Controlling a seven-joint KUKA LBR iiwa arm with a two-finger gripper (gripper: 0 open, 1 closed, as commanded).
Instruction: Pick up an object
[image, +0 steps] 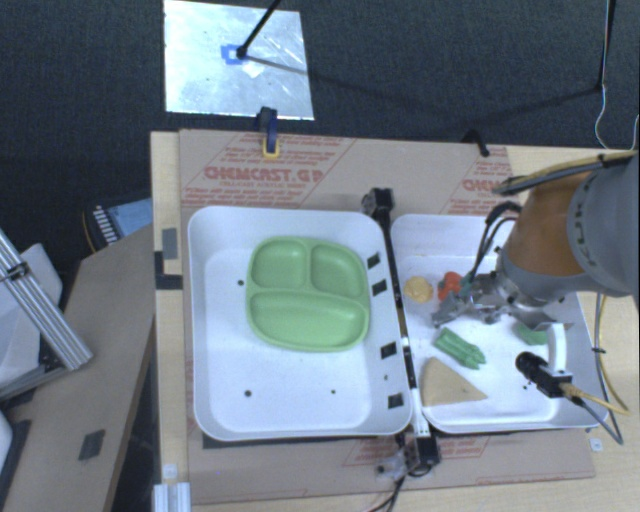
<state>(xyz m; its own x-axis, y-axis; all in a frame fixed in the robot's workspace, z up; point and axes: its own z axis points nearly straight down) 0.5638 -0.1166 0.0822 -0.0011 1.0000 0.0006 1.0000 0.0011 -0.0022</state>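
camera view: "chemcast gp" lettering (262, 173) on board under bins, fingers (462, 303) state unclear

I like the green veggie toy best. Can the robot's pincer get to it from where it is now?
Probably yes. The pincer hangs in the right bin, just above the green veggie toy. The toy lies uncovered on the bin floor, apart from the tan wedge below it, so nothing seems to block the way down.

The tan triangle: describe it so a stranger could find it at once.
Look in the right bin, the one the arm reaches into. Near its front edge lies the tan triangle, flat, just below the green vegetable. It is the only tan, straight-edged piece there.
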